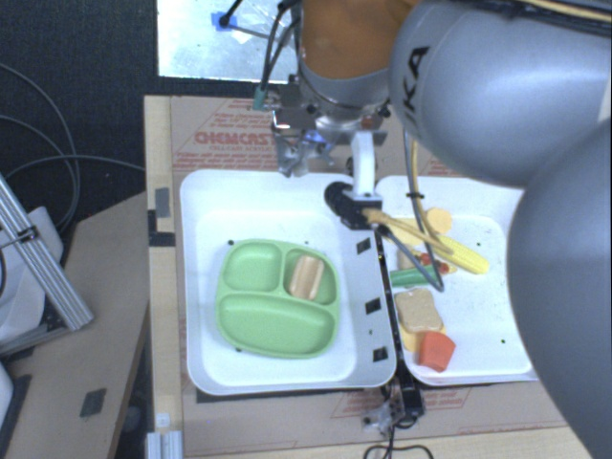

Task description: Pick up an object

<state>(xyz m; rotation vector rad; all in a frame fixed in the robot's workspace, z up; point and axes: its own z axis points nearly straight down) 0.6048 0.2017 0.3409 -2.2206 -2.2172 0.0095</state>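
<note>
Gripper (292, 161) hovers beyond the green plate (273, 325).
Open or clenched, I cannot tell; a tan roll (306, 276) lies in the plate's far-right compartment.

Grey arm (497, 84); orange band (346, 19)

Even, soft overhead light; white bins (203, 256) slightly glary; the near arm (497, 75) looks blurred, perhaps defocused.

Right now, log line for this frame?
pincer above left bin far rim | green plate in left bin, tan piece in its top-right compartment | corn, orange block in right bin
</note>
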